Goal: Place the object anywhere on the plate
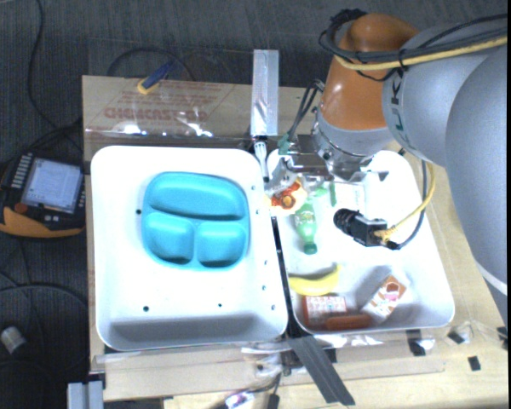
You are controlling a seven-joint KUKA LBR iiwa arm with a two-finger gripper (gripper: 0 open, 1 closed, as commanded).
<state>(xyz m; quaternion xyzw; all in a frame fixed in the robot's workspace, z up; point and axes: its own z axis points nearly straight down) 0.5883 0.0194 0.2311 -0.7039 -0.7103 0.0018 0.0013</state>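
A blue three-compartment plate (193, 217) lies in the left white bin (119, 305). In the right bin (426, 288) my gripper (308, 177) hangs low at the bin's upper left, just above an orange-and-red toy (284, 198) and a green bottle (307, 227). A yellow banana (313, 282), a brown-red bar (330, 308) and a small carton (385, 296) lie along the bin's front. The wrist and arm hide the bin's back part.
The grey arm with its orange band (370, 49) covers the upper right. A black cylinder with a yellow cable (362, 226) hangs beside the gripper. A cardboard sheet (166, 105) lies behind the left bin, and a handheld pendant (43, 190) sits at the far left.
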